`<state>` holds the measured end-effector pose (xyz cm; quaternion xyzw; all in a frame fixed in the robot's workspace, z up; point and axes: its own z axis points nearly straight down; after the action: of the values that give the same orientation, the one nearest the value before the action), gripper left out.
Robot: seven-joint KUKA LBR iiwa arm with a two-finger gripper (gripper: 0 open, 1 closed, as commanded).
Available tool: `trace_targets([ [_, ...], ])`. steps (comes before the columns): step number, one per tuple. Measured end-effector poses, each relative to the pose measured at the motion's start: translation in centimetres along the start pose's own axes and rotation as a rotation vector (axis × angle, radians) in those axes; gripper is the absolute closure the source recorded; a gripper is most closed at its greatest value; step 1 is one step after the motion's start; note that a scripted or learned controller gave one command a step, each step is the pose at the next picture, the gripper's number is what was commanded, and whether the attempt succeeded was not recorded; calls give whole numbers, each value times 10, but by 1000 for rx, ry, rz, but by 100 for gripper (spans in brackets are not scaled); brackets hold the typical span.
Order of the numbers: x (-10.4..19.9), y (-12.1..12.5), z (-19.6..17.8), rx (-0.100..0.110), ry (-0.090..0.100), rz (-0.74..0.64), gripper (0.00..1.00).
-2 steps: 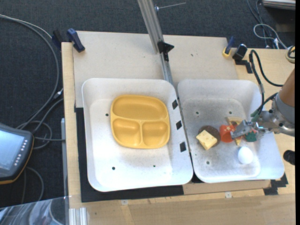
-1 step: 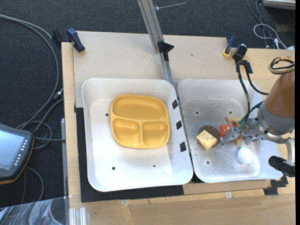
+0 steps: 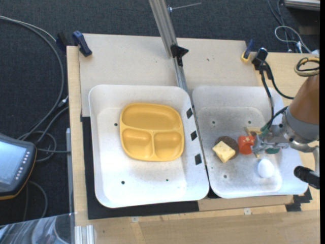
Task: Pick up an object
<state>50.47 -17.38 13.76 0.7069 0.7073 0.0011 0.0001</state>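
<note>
Approach step, lower right of frame: gripper [image 3: 263, 145] beside red object [image 3: 246, 144] (finger state impossible to tell). Next: descend, close.

Two white bins [image 3: 101, 151] [image 3: 223, 98] are counted on the bench. One yellow tray [image 3: 151, 131] with three compartments is seen in the left bin. In the right bin, four small things are counted: one yellow block [image 3: 224, 151], one brown piece [image 3: 228, 142] behind it, one red thing [image 3: 246, 144], partly hidden and perhaps more than one piece, and one white ball [image 3: 265, 168].
</note>
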Motion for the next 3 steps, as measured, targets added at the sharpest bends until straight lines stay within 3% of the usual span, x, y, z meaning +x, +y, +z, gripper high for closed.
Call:
trace_targets([
  [2, -5, -5, -83, -4, -3, -1, 100],
  [3, 43, 12, -95, -2, 0, -7, 100],
])
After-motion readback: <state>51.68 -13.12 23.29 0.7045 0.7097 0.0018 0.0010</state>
